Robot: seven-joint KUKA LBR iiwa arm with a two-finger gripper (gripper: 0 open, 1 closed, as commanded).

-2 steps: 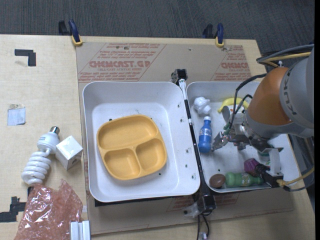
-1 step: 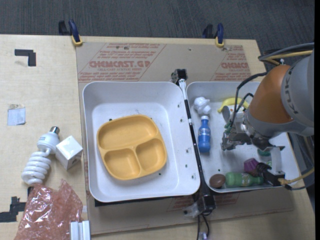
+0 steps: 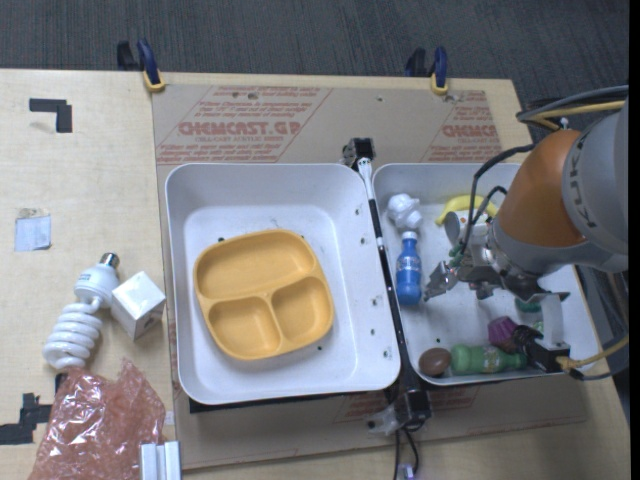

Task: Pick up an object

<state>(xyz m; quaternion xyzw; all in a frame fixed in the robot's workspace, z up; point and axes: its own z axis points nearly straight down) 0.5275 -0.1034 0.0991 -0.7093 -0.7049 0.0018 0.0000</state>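
The right bin (image 3: 425,183) holds several small things. A blue bottle (image 3: 408,271) with a white cap lies near its left wall, below a white crumpled item (image 3: 403,207). A yellow piece (image 3: 462,206) lies at the back. Along the front wall lie a brown ball (image 3: 434,361), a green bottle (image 3: 485,358) and a purple item (image 3: 503,329). My gripper (image 3: 452,276) hangs low over the bin's middle, just right of the blue bottle and apart from it. The grey and orange arm (image 3: 545,208) hides the bin's right part.
The left bin (image 3: 190,298) holds a yellow divided plate (image 3: 264,293). Outside the bins, on the bench's left, lie a spiral light bulb (image 3: 80,318), a small white box (image 3: 138,303) and a crumpled pink bag (image 3: 95,428). Clamps (image 3: 438,66) sit on the far edge.
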